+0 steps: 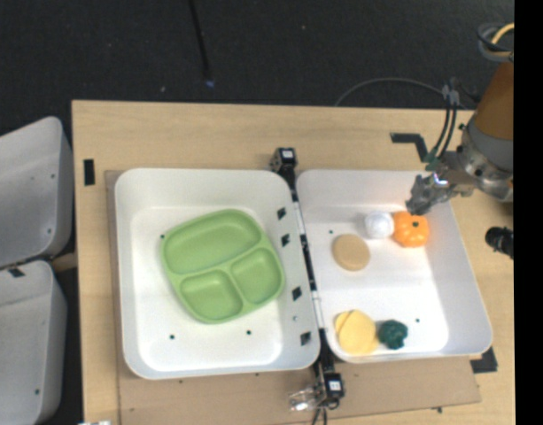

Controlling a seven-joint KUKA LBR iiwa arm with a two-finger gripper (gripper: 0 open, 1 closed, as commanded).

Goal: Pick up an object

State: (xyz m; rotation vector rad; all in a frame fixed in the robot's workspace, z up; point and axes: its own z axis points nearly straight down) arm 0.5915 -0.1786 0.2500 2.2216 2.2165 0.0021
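The right bin point(448, 273) holds a small orange pumpkin-like object point(411, 230), a white ball point(377, 225) just left of it, a tan round disc point(351, 251), a yellow round piece point(354, 331) and a dark green lump point(392, 333) at the front. My gripper point(422, 198) hangs at the bin's back right, just above and slightly right of the orange object. Nothing shows between its tips.
The left bin point(138, 326) carries a green three-compartment plate point(221, 264). A divider with black clips point(299, 264) runs between the bins. Cables point(386, 87) arc over the bench behind the right bin.
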